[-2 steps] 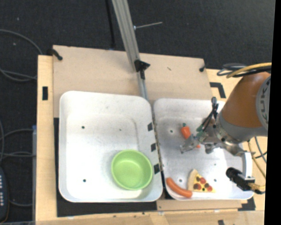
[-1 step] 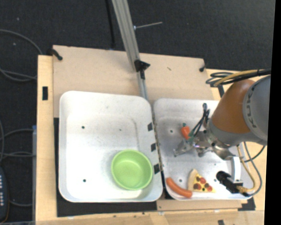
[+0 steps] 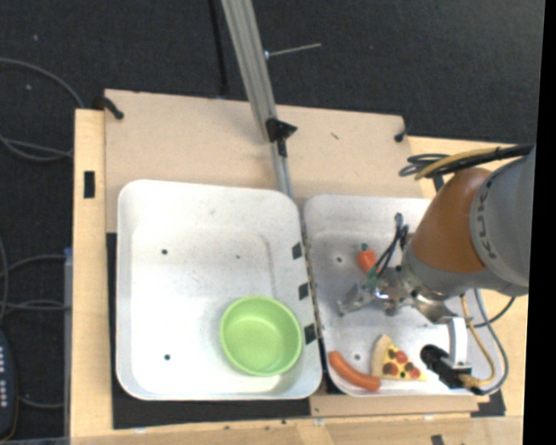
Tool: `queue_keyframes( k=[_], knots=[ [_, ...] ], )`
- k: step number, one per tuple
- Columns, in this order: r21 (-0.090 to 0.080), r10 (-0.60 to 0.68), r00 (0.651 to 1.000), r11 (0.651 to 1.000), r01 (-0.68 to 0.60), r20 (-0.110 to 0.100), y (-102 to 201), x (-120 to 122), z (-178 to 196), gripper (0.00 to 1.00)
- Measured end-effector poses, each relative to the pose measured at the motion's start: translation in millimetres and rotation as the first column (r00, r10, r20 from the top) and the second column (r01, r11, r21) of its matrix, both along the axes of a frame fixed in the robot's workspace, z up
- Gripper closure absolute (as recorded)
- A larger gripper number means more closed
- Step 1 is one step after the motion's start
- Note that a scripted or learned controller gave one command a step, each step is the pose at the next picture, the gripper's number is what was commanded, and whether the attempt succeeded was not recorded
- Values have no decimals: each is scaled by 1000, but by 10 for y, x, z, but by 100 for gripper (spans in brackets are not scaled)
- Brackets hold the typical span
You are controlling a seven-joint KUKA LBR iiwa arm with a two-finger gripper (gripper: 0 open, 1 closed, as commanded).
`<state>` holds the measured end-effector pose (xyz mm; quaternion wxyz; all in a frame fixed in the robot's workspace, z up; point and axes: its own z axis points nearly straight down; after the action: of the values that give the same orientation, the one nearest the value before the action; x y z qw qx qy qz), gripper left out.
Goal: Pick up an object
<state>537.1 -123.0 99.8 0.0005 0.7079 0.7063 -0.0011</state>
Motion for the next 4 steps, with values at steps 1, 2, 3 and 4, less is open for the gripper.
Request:
queue_keyframes(
  k=[1,2,3,4],
  knots=[
    [2,-3,1000,1000,3,5,1,14,119,100],
    [2,5,1000,1000,-5,7,12,62,555,100],
    [1,7,1000,1000,-7,10,44,106,1193,100],
    [1,7,1000,1000,-7,3,37,114,1163,100]
  ],
)
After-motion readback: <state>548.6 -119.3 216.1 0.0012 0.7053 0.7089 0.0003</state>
